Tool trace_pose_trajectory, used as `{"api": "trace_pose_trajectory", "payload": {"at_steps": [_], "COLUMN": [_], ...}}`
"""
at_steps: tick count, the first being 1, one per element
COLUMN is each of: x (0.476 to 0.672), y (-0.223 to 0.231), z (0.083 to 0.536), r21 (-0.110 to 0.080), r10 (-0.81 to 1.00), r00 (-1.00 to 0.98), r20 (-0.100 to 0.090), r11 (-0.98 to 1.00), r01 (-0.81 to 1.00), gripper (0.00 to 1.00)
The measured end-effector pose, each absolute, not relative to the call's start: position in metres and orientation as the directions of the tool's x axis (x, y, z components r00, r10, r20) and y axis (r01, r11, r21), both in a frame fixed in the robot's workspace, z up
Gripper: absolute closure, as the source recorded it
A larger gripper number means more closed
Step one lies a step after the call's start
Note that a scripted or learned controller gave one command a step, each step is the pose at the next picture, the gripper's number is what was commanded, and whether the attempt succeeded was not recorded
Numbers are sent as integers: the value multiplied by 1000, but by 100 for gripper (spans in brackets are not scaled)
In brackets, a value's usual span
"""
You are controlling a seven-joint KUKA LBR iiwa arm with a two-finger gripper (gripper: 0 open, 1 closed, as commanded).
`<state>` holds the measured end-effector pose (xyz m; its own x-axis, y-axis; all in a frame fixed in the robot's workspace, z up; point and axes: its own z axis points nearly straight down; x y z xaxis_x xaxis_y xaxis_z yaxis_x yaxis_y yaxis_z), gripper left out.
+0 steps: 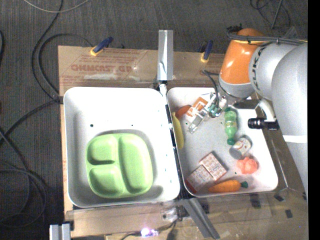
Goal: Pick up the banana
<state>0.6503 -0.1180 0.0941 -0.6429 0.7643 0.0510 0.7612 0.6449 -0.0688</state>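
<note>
The banana (178,130) is lying lengthwise against the right bin's (272,181) left wall, left of the gripper (199,118), whose grip state I cannot tell.

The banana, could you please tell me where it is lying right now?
The banana lies in the right bin, along its left wall beside the divider, just left of the gripper.

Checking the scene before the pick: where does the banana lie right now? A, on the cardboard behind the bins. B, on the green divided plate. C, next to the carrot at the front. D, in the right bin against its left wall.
D: the banana lies along the left wall of the right bin, apart from the green divided plate in the left bin and the carrot.
</note>
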Motion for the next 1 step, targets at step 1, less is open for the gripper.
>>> {"api": "trace_pose_trajectory", "payload": {"at_steps": [1], "x": [617], "y": [0], "z": [184], "r21": [0], "r10": [800], "r00": [-600], "r20": [1], "r11": [600], "r01": [800], "gripper": [100]}}
